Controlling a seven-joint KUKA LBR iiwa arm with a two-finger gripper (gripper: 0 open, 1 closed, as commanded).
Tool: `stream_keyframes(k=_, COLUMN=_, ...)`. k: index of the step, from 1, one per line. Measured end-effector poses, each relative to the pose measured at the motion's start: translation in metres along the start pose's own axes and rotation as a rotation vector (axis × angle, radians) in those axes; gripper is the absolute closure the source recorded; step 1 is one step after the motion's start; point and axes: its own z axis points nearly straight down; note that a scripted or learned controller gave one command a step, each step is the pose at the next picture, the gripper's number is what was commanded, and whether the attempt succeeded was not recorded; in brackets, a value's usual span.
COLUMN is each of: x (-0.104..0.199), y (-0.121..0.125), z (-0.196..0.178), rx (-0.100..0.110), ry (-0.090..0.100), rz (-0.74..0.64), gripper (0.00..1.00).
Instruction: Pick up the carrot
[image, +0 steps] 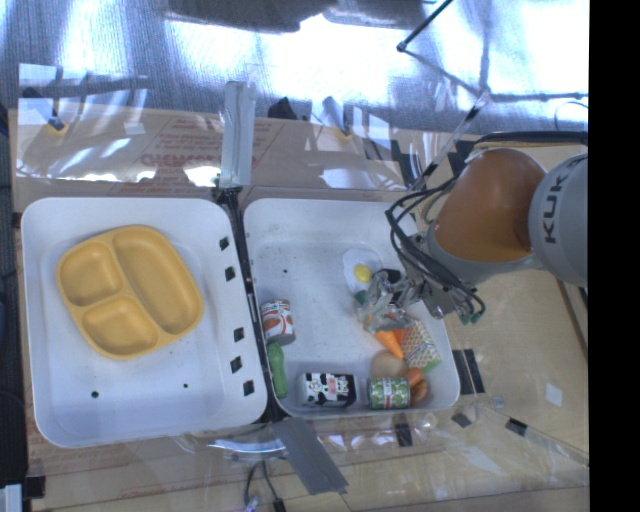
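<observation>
Carrot (391, 342) lay in right bin (300, 230), touching pincer (380, 306) on its near side, beside egg (386, 364) and can (389, 393). Pincer hung low over clutter; open or closed, could not tell. Carrot judged light, stiff, smooth toy; best taken across thick middle, clear of neighbours.

Yellow tray (128, 290); white bins (60, 400); orange carrot (391, 342); red-white can (278, 321); green can (389, 393); black-white carton (328, 389).

Two bins (140, 420), two cans (277, 321)
</observation>
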Motion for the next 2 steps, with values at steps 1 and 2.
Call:
stream_keyframes(k=1, x=0.000, y=0.000, z=0.000, rx=0.000, ry=0.000, rz=0.000, gripper=0.00)
stream_keyframes(k=2, x=0.019, y=0.007, z=0.038, rx=0.000, ry=0.001, rz=0.040, gripper=0.00)
